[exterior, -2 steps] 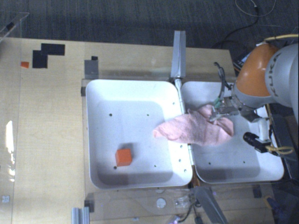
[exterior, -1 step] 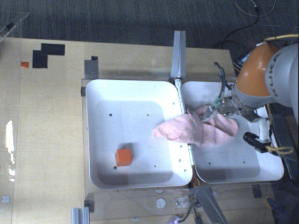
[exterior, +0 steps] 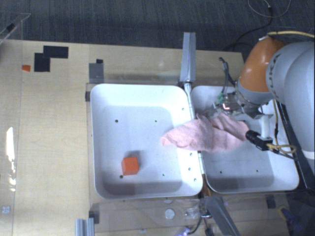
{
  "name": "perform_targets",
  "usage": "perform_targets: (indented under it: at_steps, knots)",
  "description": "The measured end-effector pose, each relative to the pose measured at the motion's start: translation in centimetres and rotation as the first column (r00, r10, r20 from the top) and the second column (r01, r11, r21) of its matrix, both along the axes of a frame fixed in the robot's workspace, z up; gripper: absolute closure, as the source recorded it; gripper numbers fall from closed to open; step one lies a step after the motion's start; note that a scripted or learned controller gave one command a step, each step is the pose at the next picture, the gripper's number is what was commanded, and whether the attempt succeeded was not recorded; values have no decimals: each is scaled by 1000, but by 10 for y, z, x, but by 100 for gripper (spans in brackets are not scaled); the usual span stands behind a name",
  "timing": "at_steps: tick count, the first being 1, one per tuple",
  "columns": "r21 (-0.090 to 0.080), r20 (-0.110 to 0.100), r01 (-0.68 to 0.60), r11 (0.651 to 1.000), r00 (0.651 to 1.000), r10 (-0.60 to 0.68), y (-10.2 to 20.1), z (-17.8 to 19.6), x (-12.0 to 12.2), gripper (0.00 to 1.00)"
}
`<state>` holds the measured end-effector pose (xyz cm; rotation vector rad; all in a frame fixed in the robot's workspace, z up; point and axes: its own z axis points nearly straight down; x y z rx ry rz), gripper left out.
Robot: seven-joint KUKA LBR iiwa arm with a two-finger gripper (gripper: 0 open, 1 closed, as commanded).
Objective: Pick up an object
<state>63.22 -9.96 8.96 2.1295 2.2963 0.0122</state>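
The cloth (exterior: 206,134), pink and crumpled, lies draped over the divider between the two bins: its left end spills into the left bin (exterior: 113,107), and its right end is bunched up in the right bin (exterior: 256,173), rising toward the arm's wrist. That raised, gathered end sits just under the pincer (exterior: 227,107), which hangs over the upper part of the right bin, touching or nearly touching the fabric. Whether the pincer is apart, together or clamped on the cloth cannot be told from here; the wrist body and cabling hide its tips.

The way the cloth peaks toward the wrist suggests it may be gripped or snagged there, but that is a guess. Most of the fabric rests on the bin floors and the divider, so no lift is complete. What remains, as far as can be judged, is a sure hold and a raise that carries the whole cloth clear of both bins.

A cube (exterior: 130,165), orange and small, sits alone in the lower part of the left bin, well apart from the cloth and untouched. The arm (exterior: 290,73) reaches in from the right, its orange band above the wrist. The bins stand on a pale wooden worktop (exterior: 49,146).
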Motion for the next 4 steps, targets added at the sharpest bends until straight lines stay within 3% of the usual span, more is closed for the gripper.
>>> perform_targets:
  at_steps: [1,2,3,4]
  knots:
    - [-6,1,-278,960,960,278,-28,1,-47,0]
    - [-5,3,-298,954,954,298,-36,1,-60,0]
    - [-12,15,-300,954,954,300,-35,16,-55,100]
    - [-12,15,-300,954,954,300,-35,16,-55,0]
